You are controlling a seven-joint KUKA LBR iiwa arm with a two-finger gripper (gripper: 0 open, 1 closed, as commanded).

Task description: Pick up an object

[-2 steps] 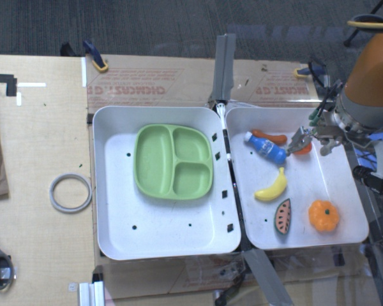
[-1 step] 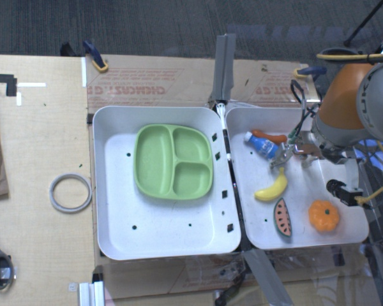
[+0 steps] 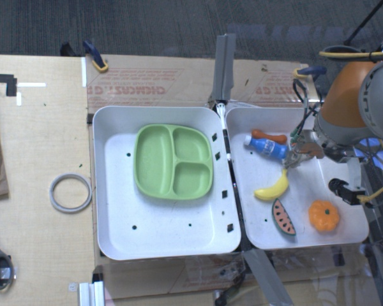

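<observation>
— Banana [image 3: 272,189]? In the right bin [image 3: 345,234], near its middle, just above a watermelon slice [image 3: 284,217].
— Pincer [image 3: 294,156]? Low over the bin beside a blue bottle [image 3: 266,146] (grip state: cannot tell).
— Elsewhere? Orange pumpkin [image 3: 323,216]; green divided plate [image 3: 173,162] in the left bin [image 3: 108,222].

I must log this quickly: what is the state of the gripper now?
Gripper: cannot be told; it is low in the right bin, beside the blue bottle and above the banana.

Green divided plate [image 3: 173,162], yellow banana [image 3: 272,189], orange pumpkin [image 3: 323,216], blue bottle [image 3: 267,146].
</observation>
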